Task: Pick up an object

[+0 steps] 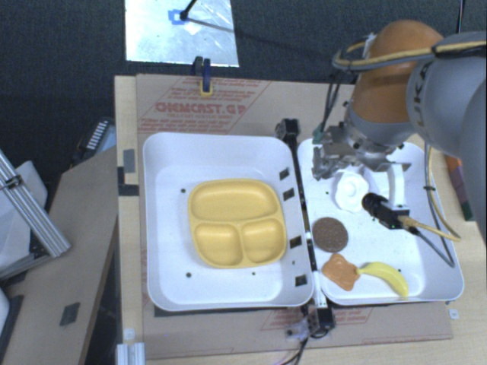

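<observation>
Camera view, reading across from 9 o'clock: an aluminium rail at the far edge, then the pale bench carrying a brown board printed CHEMCAST, with a yellow clamp on the board's 12 o'clock edge. Beyond the bench is a dark, carpet-like floor, where a shiny metal sheet lies at 11 o'clock. Left bin: a yellow three-compartment tray, flat and roughly centred. Right bin: white lump at its 10 o'clock, brown disc at 9, orange piece at 7, and banana at 6, just beside the orange piece. All four rest on the bin floor. The arm reaches in from 3 o'clock over the right bin's 11 o'clock corner. The gripper is close by the white lump, on its 11 o'clock side; contact is unclear. I cannot tell from this angle whether the tool is apart or together, and nothing is seen in it. Judgement: approach stage, pick not yet done, grasp and lift remaining, white lump the likeliest target. The bin floors look smooth and white, so the lump may slide when nudged.
</observation>
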Tool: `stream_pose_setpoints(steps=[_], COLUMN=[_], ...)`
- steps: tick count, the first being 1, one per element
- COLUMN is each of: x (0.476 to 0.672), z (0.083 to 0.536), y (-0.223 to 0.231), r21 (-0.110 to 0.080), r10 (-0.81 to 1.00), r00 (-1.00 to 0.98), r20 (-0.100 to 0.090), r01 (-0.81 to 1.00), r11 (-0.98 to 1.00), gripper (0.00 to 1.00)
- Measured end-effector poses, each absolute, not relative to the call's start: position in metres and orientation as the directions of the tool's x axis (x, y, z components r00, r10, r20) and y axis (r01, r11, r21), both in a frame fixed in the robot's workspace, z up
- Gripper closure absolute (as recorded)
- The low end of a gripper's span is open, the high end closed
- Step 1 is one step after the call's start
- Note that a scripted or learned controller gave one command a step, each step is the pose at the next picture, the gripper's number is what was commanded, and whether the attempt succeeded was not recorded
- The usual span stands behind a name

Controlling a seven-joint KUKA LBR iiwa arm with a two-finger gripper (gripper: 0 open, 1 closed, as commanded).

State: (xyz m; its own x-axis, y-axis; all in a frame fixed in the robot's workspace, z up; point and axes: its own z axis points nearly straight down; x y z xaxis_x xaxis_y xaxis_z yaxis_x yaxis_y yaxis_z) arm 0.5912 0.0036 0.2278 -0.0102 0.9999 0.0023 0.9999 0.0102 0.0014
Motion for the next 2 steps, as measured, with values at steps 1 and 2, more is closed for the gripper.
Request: stream_pose_setpoints(steps=[1,2], x=[0.579,0.563], z=[0.217,0.211], y=[0.056,0.108], r21=[0.001,-0.001], r10=[1.000,1.000], r00=[-0.009,-0.010], r20=[0.002,0.003], r01=[1.000,1.000], r11=[0.009,0.010], gripper=[1.00,1.00])
